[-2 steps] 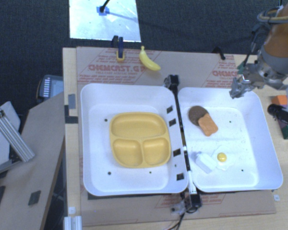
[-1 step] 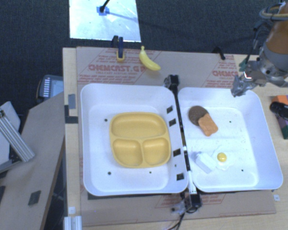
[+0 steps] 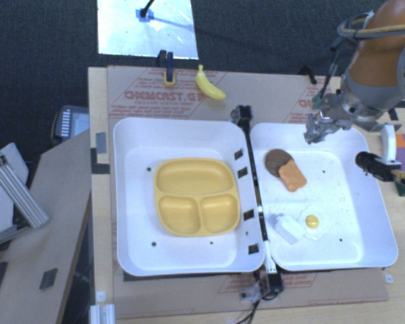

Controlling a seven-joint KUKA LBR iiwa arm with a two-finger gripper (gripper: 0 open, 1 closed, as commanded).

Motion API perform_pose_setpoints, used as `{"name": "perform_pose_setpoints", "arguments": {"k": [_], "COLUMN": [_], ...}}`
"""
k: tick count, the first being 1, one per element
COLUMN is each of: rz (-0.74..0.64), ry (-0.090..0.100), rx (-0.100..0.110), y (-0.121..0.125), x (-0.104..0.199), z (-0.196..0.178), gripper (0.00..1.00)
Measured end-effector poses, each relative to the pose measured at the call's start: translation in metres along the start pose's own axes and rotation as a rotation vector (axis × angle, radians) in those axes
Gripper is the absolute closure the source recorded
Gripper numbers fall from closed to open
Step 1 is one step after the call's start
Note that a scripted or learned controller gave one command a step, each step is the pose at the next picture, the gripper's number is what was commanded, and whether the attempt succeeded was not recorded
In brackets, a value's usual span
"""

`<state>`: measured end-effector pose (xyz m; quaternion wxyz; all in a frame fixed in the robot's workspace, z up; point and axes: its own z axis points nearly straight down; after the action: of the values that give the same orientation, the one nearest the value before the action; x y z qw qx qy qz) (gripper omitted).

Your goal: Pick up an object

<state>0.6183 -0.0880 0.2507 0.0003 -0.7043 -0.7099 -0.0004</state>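
The right bin (image 3: 364, 248) holds a brown round piece (image 3: 277, 158) with an orange block (image 3: 293, 176) lying against its lower right side. Nearer the front lie a fried egg toy (image 3: 312, 223) and a small white block (image 3: 287, 229). My gripper (image 3: 316, 131) hangs above the bin's back edge, up and to the right of the brown piece, apart from every object. Nothing shows between its fingers.
In the left bin (image 3: 131, 181) sits a yellow divided plate (image 3: 192, 196). A toy banana (image 3: 209, 86) lies on the cardboard behind the bins, beside a yellow clamp (image 3: 169, 69). A black hinge strip (image 3: 251, 187) runs between the two bins.
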Motion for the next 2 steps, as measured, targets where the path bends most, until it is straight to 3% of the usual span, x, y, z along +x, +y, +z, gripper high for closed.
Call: {"name": "perform_pose_setpoints", "arguments": {"k": [2], "rz": [-0.003], "ry": [0.001], "rx": [-0.001], "y": [-0.016], "x": [0.108], "z": [0.008], "gripper": [1.00]}}
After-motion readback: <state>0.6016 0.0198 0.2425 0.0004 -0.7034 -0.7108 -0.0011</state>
